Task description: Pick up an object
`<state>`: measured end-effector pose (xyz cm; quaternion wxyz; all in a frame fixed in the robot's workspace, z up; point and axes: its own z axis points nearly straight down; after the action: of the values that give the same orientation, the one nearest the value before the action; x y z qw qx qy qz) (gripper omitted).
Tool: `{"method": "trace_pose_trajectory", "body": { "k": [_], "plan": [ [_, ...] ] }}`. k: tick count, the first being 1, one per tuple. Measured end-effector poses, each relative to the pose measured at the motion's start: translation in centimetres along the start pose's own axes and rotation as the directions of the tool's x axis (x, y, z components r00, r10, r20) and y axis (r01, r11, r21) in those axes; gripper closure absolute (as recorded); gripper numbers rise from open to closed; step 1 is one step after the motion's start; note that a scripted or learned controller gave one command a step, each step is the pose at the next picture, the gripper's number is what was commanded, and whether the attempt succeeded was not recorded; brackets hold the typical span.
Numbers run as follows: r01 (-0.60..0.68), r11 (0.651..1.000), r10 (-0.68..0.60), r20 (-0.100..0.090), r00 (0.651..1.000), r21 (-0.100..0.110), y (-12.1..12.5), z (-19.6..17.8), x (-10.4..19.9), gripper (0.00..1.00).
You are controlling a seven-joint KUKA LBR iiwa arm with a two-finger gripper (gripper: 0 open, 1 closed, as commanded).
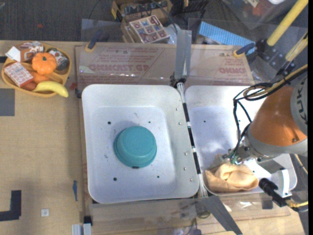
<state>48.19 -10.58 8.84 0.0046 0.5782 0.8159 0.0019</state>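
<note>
A teal bowl (135, 146) lies upside down in the middle of the left bin (98, 102). A tan, bun-like soft object (231, 177) rests at the front edge of the right bin (205, 111). The arm's orange band (279, 124) hangs over the right bin, and my gripper (238, 158) reaches down at the bun's top right edge, touching or nearly touching it. The wrist hides the fingertips.
A yellow basket (34, 89) with a small pumpkin (44, 62), a banana (51, 87) and boxes sits on the bench at the far left. Cardboard walls and clutter stand behind the bins. Black cables (242, 106) loop over the right bin.
</note>
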Motion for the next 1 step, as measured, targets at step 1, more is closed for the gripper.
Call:
{"method": "trace_pose_trajectory", "body": {
  "k": [1],
  "plan": [
    [-0.004,1.000,0.004,0.002,1.000,-0.006,0.08,-1.09,-0.17,1.00]
  ]
}}
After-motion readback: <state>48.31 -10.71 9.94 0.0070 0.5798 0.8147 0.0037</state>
